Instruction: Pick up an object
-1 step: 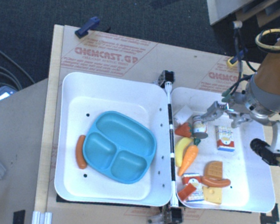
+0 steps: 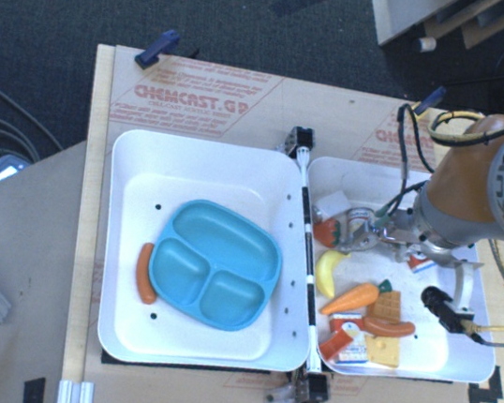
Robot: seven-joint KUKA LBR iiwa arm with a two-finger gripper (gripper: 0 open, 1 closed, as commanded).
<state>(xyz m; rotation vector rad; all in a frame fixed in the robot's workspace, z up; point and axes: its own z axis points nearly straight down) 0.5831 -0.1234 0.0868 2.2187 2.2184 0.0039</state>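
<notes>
A: Looking at the right bin first, we see the things to pick from: a banana, a carrot, a sausage, a cheese slice and a small carton, all crowded toward its near left corner.

B: And the claw? We find it low over the far left part of that bin, just beside a red piece. We cannot tell whether it is open or closed, and we see nothing held in it.

A: So we judge this the reach, not yet a lift. Next we'd need it centred on one item, clear of its neighbours.

B: Outward, the left bin holds a blue divided plate with another sausage beside it. Both bins sit on a cardboard-covered counter, with dark carpet beyond.
</notes>
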